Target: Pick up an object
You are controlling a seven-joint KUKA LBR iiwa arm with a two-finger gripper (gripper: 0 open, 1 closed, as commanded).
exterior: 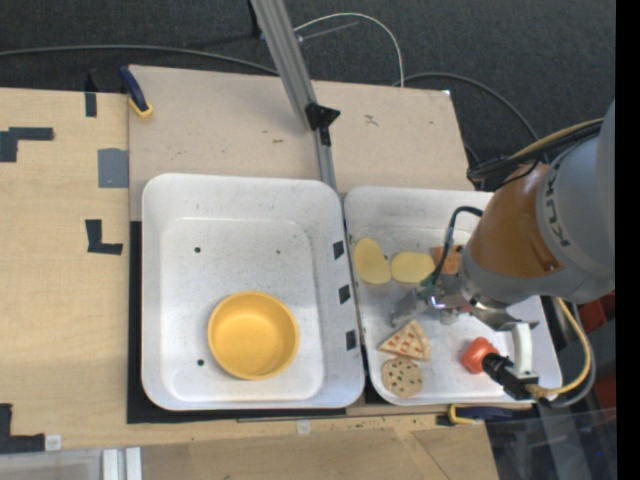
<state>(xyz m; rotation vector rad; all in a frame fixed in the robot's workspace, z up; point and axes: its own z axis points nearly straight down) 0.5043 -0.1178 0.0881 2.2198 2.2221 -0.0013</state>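
The right bin (pixel 400 206) holds several small toy foods. Two pale yellow discs lie side by side, one (pixel 371 261) nearer the divider and one (pixel 411 267) to its right. A pizza slice (pixel 405 343) and a brown cookie (pixel 401 377) lie toward the front. A red piece (pixel 475 352) sits at the front right. An orange piece (pixel 449 259) peeks out beside the arm. My gripper (pixel 415 306) reaches down in the middle of this bin, just above the pizza slice and below the right disc. The wrist hides most of it.
The left bin (pixel 170 208) holds a yellow bowl (pixel 253 334) near its front. A grey metal pole (pixel 290 58) slants down from the top to the bins' divider. The arm's grey and orange body (pixel 530 238) covers the right bin's right side. Cables trail behind the bins.
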